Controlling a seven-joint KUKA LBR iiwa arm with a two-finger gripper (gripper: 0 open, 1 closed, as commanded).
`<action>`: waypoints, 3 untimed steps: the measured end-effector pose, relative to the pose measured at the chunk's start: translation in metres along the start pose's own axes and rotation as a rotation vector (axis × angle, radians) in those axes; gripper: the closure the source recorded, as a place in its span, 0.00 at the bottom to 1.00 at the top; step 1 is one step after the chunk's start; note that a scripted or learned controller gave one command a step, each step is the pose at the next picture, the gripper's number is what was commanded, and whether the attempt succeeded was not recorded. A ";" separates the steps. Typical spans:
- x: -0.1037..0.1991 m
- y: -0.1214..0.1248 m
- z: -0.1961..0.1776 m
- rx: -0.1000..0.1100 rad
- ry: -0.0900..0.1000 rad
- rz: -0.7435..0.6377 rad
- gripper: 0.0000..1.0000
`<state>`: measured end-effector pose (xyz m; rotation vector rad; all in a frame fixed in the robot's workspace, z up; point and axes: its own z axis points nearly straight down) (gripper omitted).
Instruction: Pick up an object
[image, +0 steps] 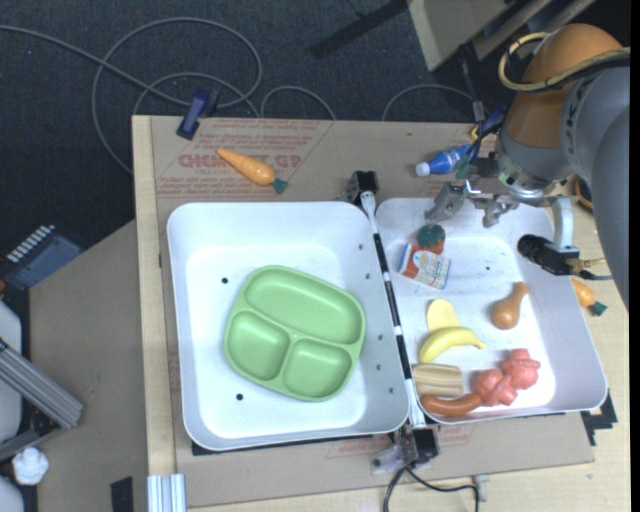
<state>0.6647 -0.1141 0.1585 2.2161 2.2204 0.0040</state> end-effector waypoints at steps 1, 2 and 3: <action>0.022 0.001 0.075 0.009 0.003 0.001 0.00; 0.022 0.001 0.074 0.007 0.002 0.001 0.00; 0.022 0.002 0.063 0.005 0.000 0.000 1.00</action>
